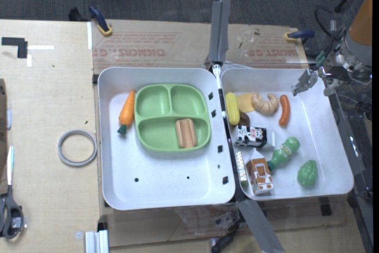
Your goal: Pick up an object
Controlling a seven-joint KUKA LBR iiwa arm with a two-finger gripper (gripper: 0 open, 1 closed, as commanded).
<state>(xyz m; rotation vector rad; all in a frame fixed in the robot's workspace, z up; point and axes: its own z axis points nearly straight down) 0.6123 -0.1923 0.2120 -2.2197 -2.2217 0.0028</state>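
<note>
1. Camera view, desk (47, 92): pale wood surface bearing two shallow white bins side by side, with brown cardboard under and behind them.
2. Left bin (160, 186): holds a green divided tray (172, 117) in its upper half. A hot dog in a bun (186, 133) lies in the tray's lower compartment; the two upper compartments are bare.
3. Toy carrot (127, 109): lies in the left bin, just beside the tray's left edge, its green top pointing down the view.
4. Right bin (331, 151): holds the loose objects available for picking.
5. Corn cob (231, 108): against the right bin's left wall, upright in the view.
6. Croissant (265, 103): near the bin's upper middle; a red sausage (284, 111) lies just to its right.
7. Black and white carton (250, 137): below the corn cob.
8. Orange and white box (259, 175): at the bin's lower left.
9. Green bottle (283, 153): tilted, between the carton and a green ridged fruit (307, 173) at the lower right.
10. End effector (308, 81): over the right bin's upper right corner, above the rim, apart from every object; nothing seen between its fingers; whether they are open or closed, I cannot tell.
11. Desk oddments: tape ring (77, 147) and scissors (10, 210) at left.
</note>
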